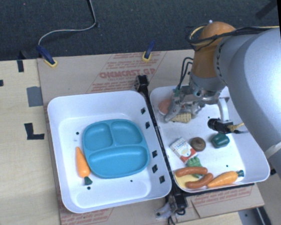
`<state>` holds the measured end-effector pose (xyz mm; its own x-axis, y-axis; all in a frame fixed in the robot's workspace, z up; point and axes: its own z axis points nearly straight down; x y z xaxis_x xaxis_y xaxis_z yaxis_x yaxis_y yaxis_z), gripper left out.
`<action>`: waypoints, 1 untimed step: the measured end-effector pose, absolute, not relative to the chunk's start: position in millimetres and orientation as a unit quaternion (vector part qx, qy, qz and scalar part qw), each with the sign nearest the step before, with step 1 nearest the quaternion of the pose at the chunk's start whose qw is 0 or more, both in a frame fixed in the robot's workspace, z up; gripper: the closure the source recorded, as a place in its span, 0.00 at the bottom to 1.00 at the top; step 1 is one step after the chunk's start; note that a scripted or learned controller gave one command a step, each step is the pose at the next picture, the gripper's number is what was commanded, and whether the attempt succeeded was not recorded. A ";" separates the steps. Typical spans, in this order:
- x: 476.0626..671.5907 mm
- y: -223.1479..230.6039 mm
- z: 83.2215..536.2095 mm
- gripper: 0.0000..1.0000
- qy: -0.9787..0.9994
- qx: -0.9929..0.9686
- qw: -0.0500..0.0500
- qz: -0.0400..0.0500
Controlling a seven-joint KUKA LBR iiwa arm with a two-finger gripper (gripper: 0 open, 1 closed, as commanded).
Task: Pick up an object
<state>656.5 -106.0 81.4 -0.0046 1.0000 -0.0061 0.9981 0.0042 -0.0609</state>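
Note:
My gripper (179,108) is low in the far left part of the right bin (252,160). It hangs right over a yellow ridged piece (184,117), with a pinkish round item (164,105) just to its left. Nearer the front lie a small red-and-white packet (182,149), a brown round piece (198,143) and a green object (220,140). A hot dog (191,171), a yellow-and-red piece (198,181) and an orange carrot (223,178) rest along the front wall.
The left bin (60,113) holds a blue divided plate (115,147) with a second orange carrot (81,162) beside its left edge. The grey arm (258,81) covers the right bin's far right side. A black divider clamp (142,84) sits between the bins.

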 end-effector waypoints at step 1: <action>656.3 -105.8 84.2 0.00 -0.708 -0.705 0.020 0.022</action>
